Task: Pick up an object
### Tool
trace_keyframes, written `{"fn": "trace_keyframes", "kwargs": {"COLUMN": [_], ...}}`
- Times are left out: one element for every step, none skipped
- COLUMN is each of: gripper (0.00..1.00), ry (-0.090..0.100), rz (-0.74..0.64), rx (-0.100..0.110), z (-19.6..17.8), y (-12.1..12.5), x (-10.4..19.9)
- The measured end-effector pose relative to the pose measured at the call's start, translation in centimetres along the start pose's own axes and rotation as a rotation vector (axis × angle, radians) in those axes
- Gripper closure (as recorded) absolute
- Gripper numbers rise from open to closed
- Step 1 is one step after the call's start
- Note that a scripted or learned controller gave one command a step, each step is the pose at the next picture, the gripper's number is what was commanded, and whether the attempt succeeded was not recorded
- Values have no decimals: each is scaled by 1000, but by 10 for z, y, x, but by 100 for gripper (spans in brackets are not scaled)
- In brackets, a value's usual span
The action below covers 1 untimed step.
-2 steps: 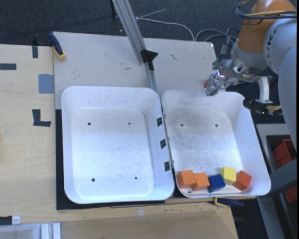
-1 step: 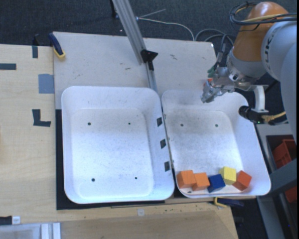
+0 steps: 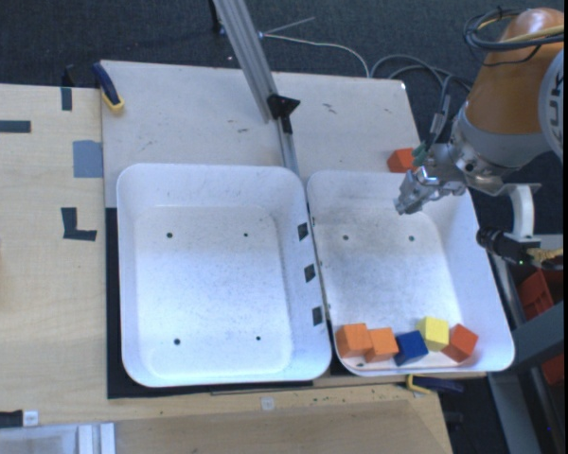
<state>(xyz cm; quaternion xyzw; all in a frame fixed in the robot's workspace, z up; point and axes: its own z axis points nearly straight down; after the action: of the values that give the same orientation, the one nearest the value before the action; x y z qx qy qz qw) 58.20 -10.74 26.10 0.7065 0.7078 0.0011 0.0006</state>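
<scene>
- Gripper (image 3: 418, 193) hung above the far end of the right bin (image 3: 473, 253), close to its far rim; whether it was released or clenched could not be told, the tip being a grey blur.
- Orange cube (image 3: 400, 161) sat on the worktop (image 3: 199, 112) just outside that bin's far rim, beside the gripper.
- Five blocks, the likelier targets, lay well apart from the gripper in a row along the bin's near wall: two orange blocks (image 3: 367, 340) touching, a blue block (image 3: 410, 347), a yellow block (image 3: 434, 331) and a red block (image 3: 462, 341).
- Judged from this, the pick had not begun. Doing it well would probably mean travelling to the near wall and choosing an end block. The red one looked freest, since the middle blocks crowd each other and the wall leaves little room to straddle them.
- Left bin (image 3: 208, 272) adjoined the right bin.
- Dark lettering on the arm's grey casing (image 3: 555, 93), beyond the bin's far right corner, was too cut off to read.
</scene>
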Motion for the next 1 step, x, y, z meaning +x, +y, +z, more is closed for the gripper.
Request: {"fn": "trace_keyframes", "kwargs": {"gripper": [100], "ry": [-1], "rz": [7], "rx": [12], "z": [45], "y": [-80], "x": [-28]}}
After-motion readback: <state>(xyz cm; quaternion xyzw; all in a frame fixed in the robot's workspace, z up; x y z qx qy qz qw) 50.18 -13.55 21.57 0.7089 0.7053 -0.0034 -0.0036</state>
